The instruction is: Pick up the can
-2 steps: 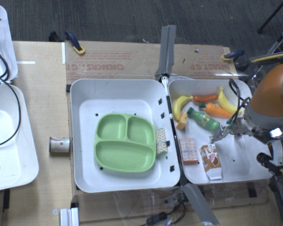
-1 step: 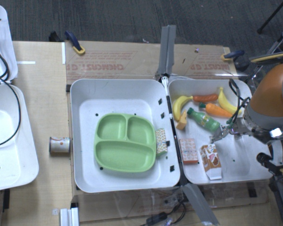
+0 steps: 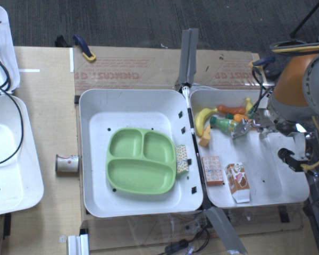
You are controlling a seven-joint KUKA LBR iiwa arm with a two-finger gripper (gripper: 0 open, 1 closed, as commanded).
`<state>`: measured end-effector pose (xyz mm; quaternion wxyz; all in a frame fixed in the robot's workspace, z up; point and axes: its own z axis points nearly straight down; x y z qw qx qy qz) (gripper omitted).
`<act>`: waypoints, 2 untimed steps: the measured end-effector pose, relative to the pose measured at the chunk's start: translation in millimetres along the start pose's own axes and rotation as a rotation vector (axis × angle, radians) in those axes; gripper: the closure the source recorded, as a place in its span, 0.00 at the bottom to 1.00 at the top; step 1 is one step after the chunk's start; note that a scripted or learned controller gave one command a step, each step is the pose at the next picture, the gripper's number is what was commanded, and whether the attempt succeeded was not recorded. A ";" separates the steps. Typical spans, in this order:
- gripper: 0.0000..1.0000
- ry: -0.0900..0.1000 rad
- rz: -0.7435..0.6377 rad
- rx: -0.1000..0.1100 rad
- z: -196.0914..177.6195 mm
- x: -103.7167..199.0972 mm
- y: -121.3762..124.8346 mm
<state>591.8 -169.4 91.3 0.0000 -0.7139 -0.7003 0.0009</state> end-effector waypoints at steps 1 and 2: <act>0.00 0.000 0.009 0.000 -0.1 37.1 -45.0; 0.00 -0.002 -0.172 -0.002 -0.4 68.1 6.9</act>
